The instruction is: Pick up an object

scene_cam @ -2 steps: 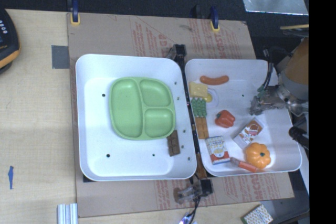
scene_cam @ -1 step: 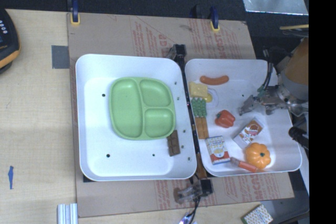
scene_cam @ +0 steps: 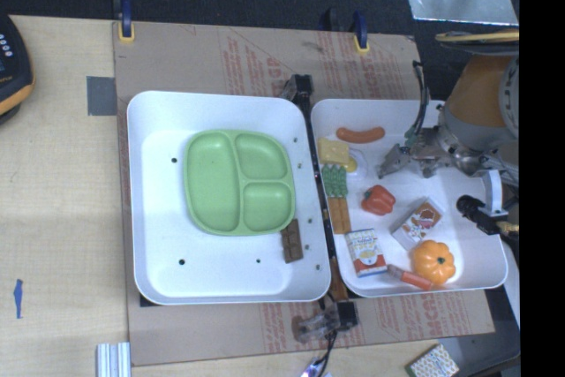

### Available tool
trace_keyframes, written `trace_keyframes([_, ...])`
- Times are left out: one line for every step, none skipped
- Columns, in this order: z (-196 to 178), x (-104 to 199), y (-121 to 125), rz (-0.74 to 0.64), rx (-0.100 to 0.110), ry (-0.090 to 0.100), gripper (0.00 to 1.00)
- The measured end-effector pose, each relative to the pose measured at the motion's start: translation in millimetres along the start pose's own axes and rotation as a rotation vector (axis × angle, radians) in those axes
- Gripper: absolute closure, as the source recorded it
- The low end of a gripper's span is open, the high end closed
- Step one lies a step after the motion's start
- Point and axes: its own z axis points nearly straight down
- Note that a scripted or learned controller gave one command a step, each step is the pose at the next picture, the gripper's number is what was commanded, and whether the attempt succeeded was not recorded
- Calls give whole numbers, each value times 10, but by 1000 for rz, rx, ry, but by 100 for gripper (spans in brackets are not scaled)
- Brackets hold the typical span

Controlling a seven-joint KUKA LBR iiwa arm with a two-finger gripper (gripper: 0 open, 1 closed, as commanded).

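My gripper (scene_cam: 405,176) hangs over the back half of the right bin (scene_cam: 491,276), open, with nothing between its fingers. Just to its front left lies a red pepper (scene_cam: 378,199). A sausage (scene_cam: 360,134) lies to the gripper's left, near the bin's back wall. A small carton (scene_cam: 417,223) sits in front of the gripper, and an orange pumpkin (scene_cam: 433,260) lies nearer the front wall. A second carton (scene_cam: 364,252) and an orange stick (scene_cam: 408,278) lie at the front. Yellow (scene_cam: 335,152) and green (scene_cam: 334,181) pieces lie along the left wall.
The left bin (scene_cam: 150,190) holds a green divided plate (scene_cam: 238,181) and a small brown block (scene_cam: 291,240) at its right wall. A brown stick (scene_cam: 339,214) lies beside the divider. The arm's grey and orange body (scene_cam: 481,106) covers the right bin's back right corner.
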Motion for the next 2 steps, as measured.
trace_keyframes([6, 263, -550, 6, 9, 3, 0])
trace_keyframes([-26, -361, 610, 3, -7, -2, 0])
